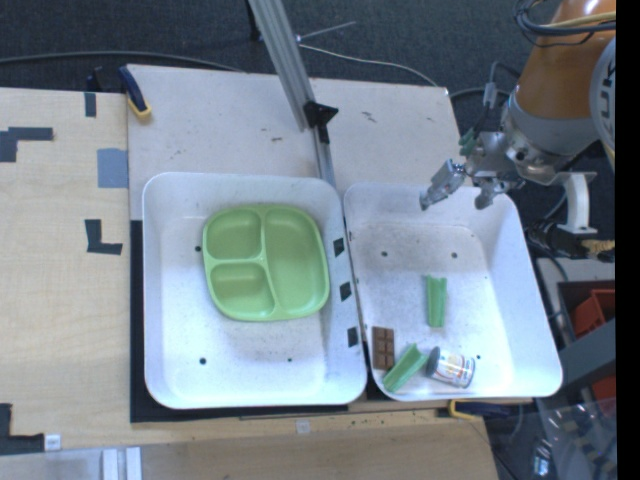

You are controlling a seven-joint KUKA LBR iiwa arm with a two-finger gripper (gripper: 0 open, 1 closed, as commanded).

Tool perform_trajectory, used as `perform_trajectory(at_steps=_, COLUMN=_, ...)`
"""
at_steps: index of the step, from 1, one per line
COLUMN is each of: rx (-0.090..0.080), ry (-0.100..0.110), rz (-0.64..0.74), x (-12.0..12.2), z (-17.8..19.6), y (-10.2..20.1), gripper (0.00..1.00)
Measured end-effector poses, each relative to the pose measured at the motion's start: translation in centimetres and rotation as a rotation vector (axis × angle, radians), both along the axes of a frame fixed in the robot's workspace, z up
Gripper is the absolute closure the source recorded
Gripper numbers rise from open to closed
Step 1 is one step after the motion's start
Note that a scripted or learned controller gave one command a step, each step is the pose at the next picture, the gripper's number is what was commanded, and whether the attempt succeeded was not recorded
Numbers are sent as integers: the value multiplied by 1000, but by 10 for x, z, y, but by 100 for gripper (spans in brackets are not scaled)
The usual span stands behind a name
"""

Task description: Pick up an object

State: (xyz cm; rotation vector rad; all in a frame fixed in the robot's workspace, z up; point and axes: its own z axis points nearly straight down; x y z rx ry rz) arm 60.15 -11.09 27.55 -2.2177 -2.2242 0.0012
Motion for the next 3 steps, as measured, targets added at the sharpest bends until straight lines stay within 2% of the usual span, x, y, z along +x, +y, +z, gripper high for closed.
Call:
perform_trajectory(at_steps=1, rx=0, ry=0, rz=0, x=0, z=0, y=0, gripper=0)
perform_trajectory(at_steps=2, rx=-1, ry=5, rz=-1, x=9, z=-54, y=-3, gripper=0)
perform_trajectory(at_steps=3, rx=0, ry=7, rz=-1, x=5, z=-112, y=7, gripper=0)
